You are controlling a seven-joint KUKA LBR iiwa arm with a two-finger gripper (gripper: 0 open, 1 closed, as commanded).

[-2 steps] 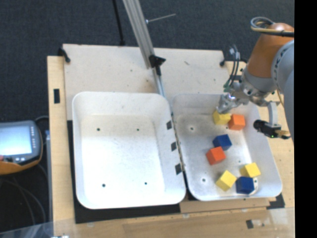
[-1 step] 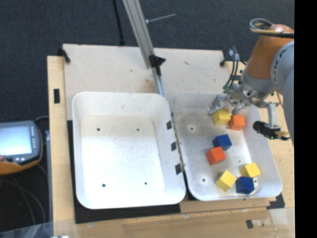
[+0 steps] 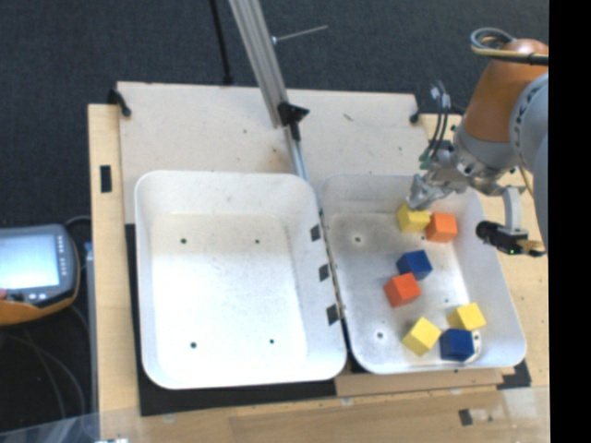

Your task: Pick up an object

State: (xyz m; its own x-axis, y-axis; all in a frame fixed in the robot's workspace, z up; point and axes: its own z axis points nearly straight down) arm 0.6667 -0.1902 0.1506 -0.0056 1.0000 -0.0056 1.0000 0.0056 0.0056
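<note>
Dark carpeted floor; on it a wooden bench (image 3: pixel 106 247) bearing two shallow white bins side by side.

Left bin (image 3: pixel 148 247): speckled white floor.

Right bin (image 3: pixel 369 247): six blocks. Yellow block (image 3: pixel 412 218) and orange block (image 3: pixel 442 227) just beside each other near the far wall; blue block (image 3: pixel 415 263) and red-orange block (image 3: pixel 402 289) mid-bin; second yellow block (image 3: pixel 421 335), dark blue block (image 3: pixel 456 343) and small yellow block (image 3: pixel 470 317) at the near right corner.

Gripper (image 3: pixel 423 195): lowered directly above the far yellow block; whether it grips cannot be told.

Slanted metal pole (image 3: pixel 263 53); small screen (image 3: pixel 35 266) at left.
</note>
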